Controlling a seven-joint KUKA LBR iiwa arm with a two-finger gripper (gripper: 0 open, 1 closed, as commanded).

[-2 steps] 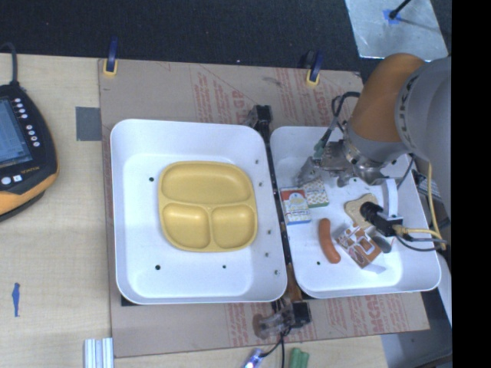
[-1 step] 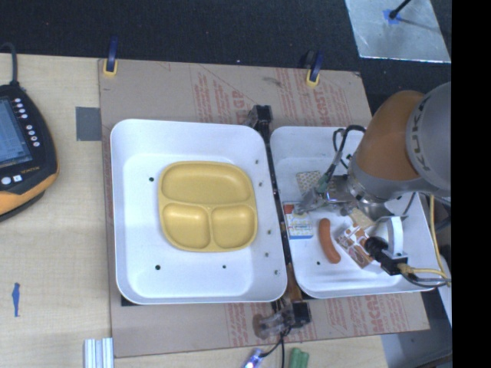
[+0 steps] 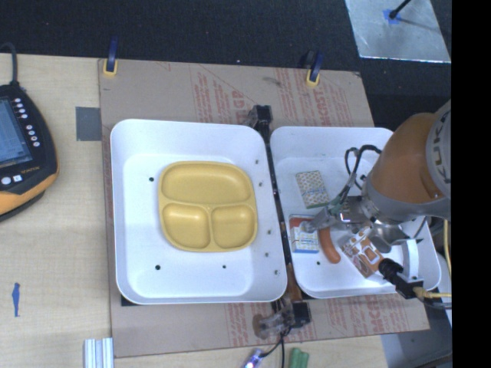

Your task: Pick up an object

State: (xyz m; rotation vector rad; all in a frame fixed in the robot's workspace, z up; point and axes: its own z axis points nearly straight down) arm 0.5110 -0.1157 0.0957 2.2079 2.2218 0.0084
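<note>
Arm [image 3: 410, 163]: grey with an orange band, enters from the right edge of the frame and bends down over the right bin.
Gripper [image 3: 337, 219]: low over the middle of the right bin, at the lower right of centre in the frame; the wrist hardware and cables crowd it, so whether the claw is spread or pressed together cannot be told, and nothing can be seen pinched in it.
Right bin [image 3: 330, 288]: white, shallow, right of centre; it carries several small things.
Patterned packet [image 3: 311, 187]: flat, grey-speckled, in the upper left part of the right bin, apart from the gripper.
Card [image 3: 304, 241]: small, white with red and blue print, near the left wall of the right bin, just below and left of the gripper.
Sausage [image 3: 330, 248]: orange-red, elongated, tilted, just beside the card on its right and just beneath the gripper.
Wrapper [image 3: 364, 255]: red and white, crinkled, in the lower right part of the right bin, beside the sausage.
Left bin [image 3: 130, 205]: white, left of centre, touching the right bin along its side.
Tray [image 3: 207, 205]: yellow, three compartments, in the middle of the left bin.
Pendant [image 3: 21, 152]: black and orange, at the left edge of the frame on the bench.
</note>
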